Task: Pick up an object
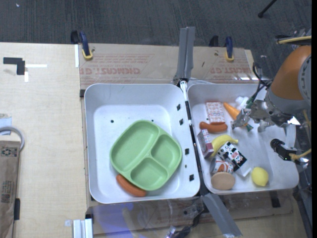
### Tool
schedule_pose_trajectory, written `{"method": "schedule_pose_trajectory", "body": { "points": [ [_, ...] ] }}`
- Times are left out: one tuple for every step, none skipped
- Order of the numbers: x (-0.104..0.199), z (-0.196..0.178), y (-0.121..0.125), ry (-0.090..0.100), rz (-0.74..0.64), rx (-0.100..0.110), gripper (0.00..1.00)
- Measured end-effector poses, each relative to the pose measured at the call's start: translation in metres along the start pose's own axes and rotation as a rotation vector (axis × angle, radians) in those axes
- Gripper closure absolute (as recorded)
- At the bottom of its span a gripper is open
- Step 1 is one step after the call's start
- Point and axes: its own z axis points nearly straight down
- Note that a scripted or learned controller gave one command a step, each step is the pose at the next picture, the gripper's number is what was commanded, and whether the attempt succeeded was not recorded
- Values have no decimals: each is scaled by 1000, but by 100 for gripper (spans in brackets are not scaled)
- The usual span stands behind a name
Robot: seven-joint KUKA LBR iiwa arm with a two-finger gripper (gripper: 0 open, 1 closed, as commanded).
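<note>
My gripper hangs over the upper middle of the right bin, fingers spread open with nothing between them. Just left of it lie an orange carrot, a pink and white box and a brown sausage. Lower down sit a banana, a cow-patterned carton, a tan round bun and a lemon. A small white and green thing lies partly behind the gripper.
The left bin holds a green divided plate with an orange sausage poking out under its lower edge. A grey divider bar runs between the bins at the back. The arm's orange band rises at the right.
</note>
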Motion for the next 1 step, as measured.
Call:
{"method": "schedule_pose_trajectory", "body": {
  "points": [
    [0, -8, 0, 0, -1, 3, 100]
  ]
}}
